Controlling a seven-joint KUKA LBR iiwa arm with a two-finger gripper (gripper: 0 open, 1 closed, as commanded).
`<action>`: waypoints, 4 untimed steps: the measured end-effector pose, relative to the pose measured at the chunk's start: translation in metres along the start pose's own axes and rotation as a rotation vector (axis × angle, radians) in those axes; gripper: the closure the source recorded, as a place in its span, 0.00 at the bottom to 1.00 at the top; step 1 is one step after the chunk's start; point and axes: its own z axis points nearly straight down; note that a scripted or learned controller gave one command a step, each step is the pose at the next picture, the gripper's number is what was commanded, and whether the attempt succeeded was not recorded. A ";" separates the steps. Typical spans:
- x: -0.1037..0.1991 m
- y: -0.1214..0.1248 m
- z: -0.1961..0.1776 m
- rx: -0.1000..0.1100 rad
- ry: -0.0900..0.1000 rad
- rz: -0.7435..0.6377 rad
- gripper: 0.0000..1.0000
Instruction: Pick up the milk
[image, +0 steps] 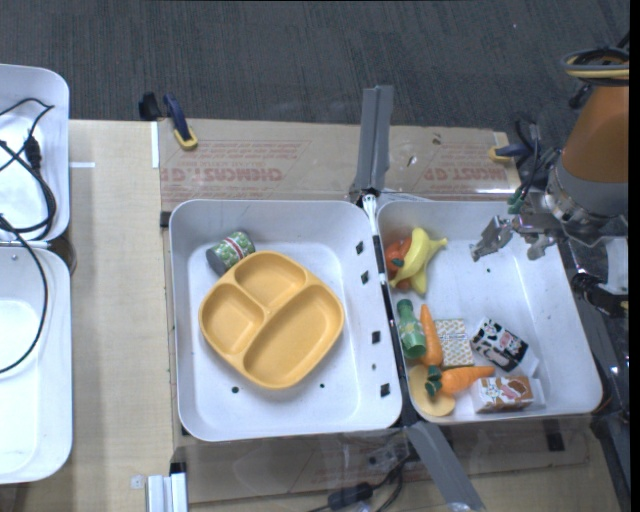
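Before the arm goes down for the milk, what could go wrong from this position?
The milk carton lies tilted in the right bin, so the gripper could slip off its faces. A brown carton and a carrot lie close to it; the fingers might knock or catch those instead. The milk is also near the bin's right wall, leaving little room there.

You get bright, even light from overhead, with soft shadows only. The white bins glare mildly, most toward 9 o'clock. Detail is slightly soft overall, and the arm at 2 o'clock looks blurred.
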 end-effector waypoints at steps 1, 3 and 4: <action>-0.038 -0.054 0.103 0.000 0.001 -0.062 0.00; -0.010 -0.102 0.094 -0.001 0.001 -0.148 1.00; -0.010 -0.102 0.094 -0.001 0.001 -0.148 0.00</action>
